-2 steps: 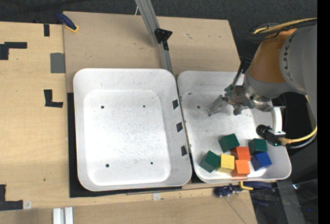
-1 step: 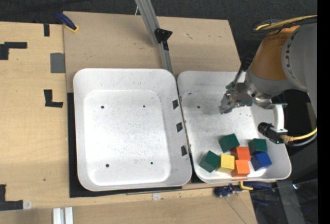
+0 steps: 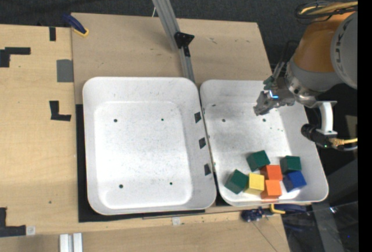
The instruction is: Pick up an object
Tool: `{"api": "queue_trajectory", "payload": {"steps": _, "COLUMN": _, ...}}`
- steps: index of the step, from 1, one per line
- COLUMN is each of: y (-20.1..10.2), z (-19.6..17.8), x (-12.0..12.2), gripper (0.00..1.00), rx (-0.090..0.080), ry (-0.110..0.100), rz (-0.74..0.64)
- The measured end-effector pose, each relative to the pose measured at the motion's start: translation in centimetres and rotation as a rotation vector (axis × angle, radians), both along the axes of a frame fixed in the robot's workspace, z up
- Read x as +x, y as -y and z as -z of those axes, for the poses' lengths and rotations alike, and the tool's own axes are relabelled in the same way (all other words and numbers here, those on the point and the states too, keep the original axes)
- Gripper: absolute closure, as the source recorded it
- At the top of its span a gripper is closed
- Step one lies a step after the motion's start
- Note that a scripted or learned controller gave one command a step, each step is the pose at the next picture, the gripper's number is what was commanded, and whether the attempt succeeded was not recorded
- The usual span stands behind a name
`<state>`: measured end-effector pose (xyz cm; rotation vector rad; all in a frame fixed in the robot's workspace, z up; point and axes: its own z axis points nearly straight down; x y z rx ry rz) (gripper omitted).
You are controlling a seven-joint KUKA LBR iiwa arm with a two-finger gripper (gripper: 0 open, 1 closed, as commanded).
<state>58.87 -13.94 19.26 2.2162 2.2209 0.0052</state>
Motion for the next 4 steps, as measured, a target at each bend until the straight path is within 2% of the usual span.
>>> {"api": "queue_trajectory", "payload": {"steps": 2, "y": 0.9, "z": -9.7, "x": 0.0, "gripper": 1.0, "rx": -0.001, "ry": 0.0, "rz": 0.001}}
{"api": "queue_trajectory", "payload": {"steps": 3, "y": -4.4, "z": -9.5, "x": -0.9, "gripper": 1.0, "rx": 0.001, "ry": -0.006, "rz": -0.003}}
{"api": "queue_trajectory", "payload": {"steps": 4, "y": -9.0, "z": -7.2, "x": -1.1, "gripper": 1.0, "rx": 0.001, "ry": -0.008, "rz": -0.003}}
